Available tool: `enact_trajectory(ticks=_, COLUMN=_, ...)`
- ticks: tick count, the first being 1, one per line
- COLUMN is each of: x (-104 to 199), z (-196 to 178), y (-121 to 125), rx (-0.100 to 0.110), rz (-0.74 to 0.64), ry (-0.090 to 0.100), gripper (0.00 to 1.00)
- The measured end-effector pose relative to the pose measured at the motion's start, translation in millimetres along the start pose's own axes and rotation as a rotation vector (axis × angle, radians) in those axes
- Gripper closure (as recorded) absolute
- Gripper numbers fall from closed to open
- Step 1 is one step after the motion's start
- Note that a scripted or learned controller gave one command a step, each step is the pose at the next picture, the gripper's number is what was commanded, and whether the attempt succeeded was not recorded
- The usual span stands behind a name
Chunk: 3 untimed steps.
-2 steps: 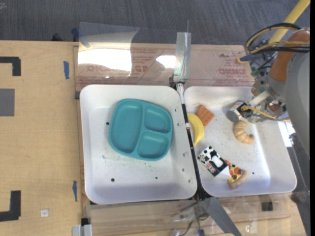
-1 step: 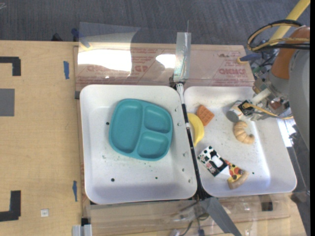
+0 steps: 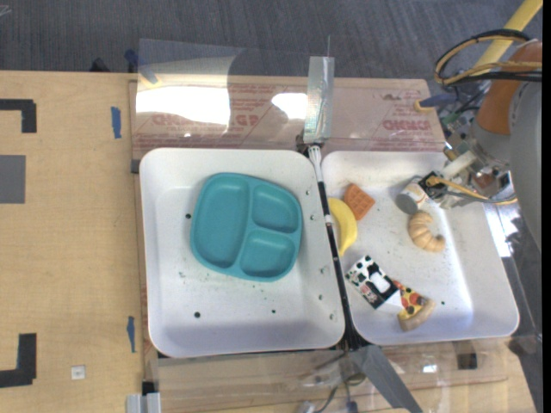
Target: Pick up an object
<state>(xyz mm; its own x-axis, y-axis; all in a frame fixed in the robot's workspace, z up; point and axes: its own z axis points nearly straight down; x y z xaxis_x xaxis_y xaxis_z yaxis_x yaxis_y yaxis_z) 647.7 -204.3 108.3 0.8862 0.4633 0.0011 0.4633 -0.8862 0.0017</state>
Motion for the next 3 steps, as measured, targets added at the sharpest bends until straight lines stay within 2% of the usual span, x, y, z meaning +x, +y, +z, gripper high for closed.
enact_trajectory(ticks=1, x=-32.8, z=20.4, y=-0.4, rx=0.006, rz=-0.374, ry=0.004, gripper=1.0)
enact_trajectory(ticks=2, x=-8.0, z=21.8, y=3.9, rx=0.001, rz=0.237, ry=0.001, gripper=1.0)
enact_trajectory(ticks=3, x=-6.4, z=10.3, y=3.6, rx=0.0, rz=0.234, ry=0.002, gripper=1.0)
